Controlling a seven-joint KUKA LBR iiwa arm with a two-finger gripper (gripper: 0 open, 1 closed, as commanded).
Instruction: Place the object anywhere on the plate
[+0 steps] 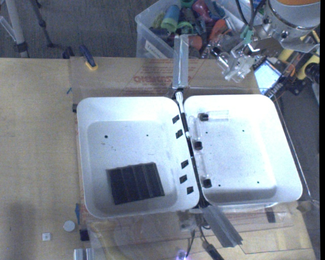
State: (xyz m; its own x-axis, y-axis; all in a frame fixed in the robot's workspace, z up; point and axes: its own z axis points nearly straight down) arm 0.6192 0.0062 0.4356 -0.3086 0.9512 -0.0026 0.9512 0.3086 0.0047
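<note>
1. Starting at the left, I see the wooden surface (35,152), then the left bin (84,152). The plate (136,183), a dark ribbed rectangle, lies flat in that bin's near half with nothing on it.
2. Along the seam between the bins runs a row of small black tabs (183,163). They don't matter to the job, but I'd carry the load across above them.
3. In the right bin (284,152), the object (214,116) looks like a short clear tube with a dark end. It lies on its side near the far wall, close to the seam and well apart from the plate.
4. Further right and beyond the bin's far rim, the arm (292,12) reaches in with the jaws hanging over the clutter behind the bins, just past the object and a little to its right. I cannot tell whether the jaws are released or clenched — the view is too blurred there — and I see nothing between them.
5. My read is that the pick has not begun. The next move calls for bringing the jaws back over the tube and lining them across its narrow width. They would then descend, close, lift, and travel left to the plate.
</note>
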